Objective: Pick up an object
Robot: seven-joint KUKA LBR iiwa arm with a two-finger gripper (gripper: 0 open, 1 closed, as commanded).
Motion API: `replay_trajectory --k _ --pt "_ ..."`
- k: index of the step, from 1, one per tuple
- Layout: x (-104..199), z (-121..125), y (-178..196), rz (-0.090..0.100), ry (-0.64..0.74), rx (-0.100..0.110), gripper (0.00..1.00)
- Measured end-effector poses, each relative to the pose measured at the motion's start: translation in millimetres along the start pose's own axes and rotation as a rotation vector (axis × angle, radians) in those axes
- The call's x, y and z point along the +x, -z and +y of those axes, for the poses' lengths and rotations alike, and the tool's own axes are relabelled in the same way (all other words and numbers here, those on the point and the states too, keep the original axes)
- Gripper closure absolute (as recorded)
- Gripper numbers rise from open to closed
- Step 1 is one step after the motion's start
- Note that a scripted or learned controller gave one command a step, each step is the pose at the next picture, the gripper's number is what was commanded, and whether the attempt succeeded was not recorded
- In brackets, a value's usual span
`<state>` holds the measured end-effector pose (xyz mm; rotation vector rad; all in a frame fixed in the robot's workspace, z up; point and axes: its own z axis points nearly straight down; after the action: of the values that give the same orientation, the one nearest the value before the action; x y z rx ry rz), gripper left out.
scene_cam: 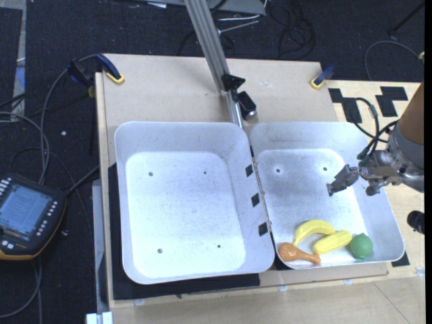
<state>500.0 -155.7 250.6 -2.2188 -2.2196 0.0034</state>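
In the right bin [378,201], near-right corner: 2 yellow bananas [322,235], 1 green ball [362,246], 1 orange pear-shaped toy [297,252], all clustered, bananas touching each other. Left bin [131,147] alongside on the desk [169,86]. Pincer [341,179] above right bin w/ nothing btwn fingers, well apart from cluster; can't tell if open or closed
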Motion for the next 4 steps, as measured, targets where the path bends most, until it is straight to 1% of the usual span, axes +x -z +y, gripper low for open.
replay_trajectory --k 1,2,3,4 --pt "-2 -2 -63 0.000 0.000 0.002 0.00" --pt "7 -6 -120 0.001 0.000 0.002 0.00" --pt "7 -4 -107 0.000 0.000 -0.004 1.00" --pt "8 6 -60 -0.001 0.001 -0.007 1.00"
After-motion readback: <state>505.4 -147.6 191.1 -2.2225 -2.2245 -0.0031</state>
